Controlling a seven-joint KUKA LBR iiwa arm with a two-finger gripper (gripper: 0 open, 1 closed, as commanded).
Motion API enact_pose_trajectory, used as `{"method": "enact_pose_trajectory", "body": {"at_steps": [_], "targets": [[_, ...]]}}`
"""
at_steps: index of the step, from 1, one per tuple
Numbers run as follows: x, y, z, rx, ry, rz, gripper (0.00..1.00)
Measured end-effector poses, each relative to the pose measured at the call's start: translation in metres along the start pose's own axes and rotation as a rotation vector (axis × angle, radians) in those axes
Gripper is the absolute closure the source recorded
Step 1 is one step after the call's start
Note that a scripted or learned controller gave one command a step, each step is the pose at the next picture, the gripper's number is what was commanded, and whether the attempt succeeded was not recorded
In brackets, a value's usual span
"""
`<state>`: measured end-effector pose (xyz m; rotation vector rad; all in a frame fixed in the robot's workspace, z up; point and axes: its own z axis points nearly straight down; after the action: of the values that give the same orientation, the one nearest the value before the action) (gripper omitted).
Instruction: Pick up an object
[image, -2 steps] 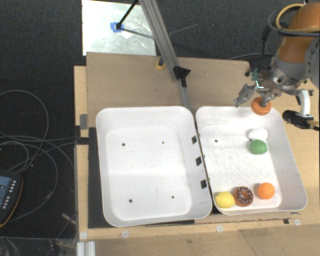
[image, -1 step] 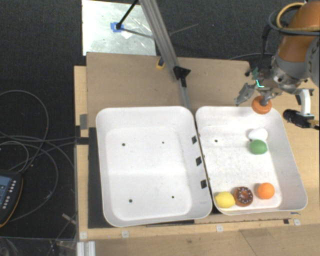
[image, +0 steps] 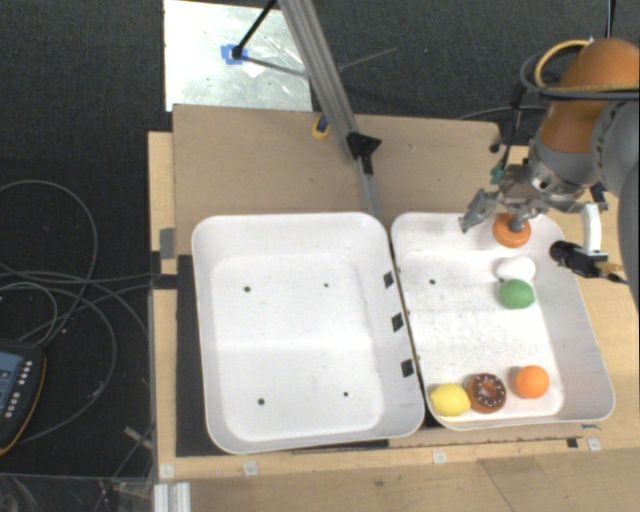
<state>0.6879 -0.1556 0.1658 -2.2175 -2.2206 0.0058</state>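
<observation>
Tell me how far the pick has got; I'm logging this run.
Done: the gripper has reached the far end of the right bin, right over an orange object. In hand: whether it has actually gripped that object can't be told from here. Left: a clear lift. The white piece, green ball, orange ball, donut and lemon lie untouched.

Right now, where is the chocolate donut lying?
The chocolate donut lies in the right bin, near its front edge, between the yellow lemon and the orange ball.
</observation>
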Motion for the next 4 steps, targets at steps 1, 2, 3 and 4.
{"method": "enact_pose_trajectory", "body": {"at_steps": [1,2,3,4], "targets": [[0.003,-0.004,0.045,0.020,0.001,0.000,0.00],[-0.003,-0.007,0.071,0.017,-0.004,0.004,0.00],[-0.006,-0.007,0.059,0.021,-0.007,0.003,1.00],[-0.009,0.000,0.012,-0.009,-0.002,0.001,1.00]]}}
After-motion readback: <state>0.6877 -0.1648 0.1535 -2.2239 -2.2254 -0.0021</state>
